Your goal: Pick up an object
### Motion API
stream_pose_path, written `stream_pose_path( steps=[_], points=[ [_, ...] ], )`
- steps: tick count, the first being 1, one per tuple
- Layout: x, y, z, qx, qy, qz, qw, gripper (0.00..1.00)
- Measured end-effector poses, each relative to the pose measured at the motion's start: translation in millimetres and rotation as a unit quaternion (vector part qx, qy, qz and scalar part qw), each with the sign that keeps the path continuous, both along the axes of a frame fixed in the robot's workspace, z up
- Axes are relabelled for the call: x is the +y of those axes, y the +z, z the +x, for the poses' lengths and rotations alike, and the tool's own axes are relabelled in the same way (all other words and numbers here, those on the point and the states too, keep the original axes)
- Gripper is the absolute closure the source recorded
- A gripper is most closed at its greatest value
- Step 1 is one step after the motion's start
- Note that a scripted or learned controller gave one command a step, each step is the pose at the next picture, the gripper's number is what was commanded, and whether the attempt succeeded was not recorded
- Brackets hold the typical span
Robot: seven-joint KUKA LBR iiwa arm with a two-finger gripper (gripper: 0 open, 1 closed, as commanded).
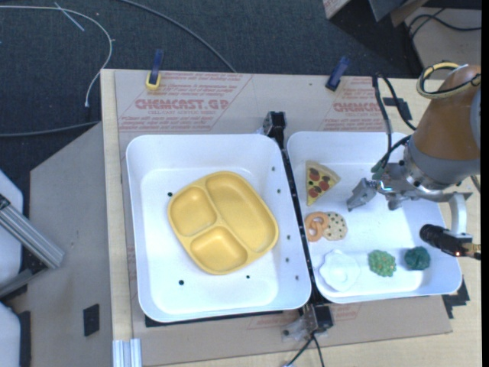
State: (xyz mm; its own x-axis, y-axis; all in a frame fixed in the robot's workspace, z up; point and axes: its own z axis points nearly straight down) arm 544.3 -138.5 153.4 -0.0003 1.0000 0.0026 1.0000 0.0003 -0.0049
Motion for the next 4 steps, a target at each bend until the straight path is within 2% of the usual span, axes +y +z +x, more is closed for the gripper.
stream_pose_path(
  steps=[1,2,3,4],
  points=[
    [-3.7,-46.5,-7.9,0.001,0.0,0.0002,1.0,0.0],
    [-3.1,-65.7,-6.2,-0.002,0.0,0.0009,1.0,0.0],
    [-1.7,-52.9,-3.9,-0.005,0.001,0.0019,1.0,1.0],
    [-1.2,-0.6,-13.1,-0.004,0.0,-0.0016,1.0,1.0]
  ],
)
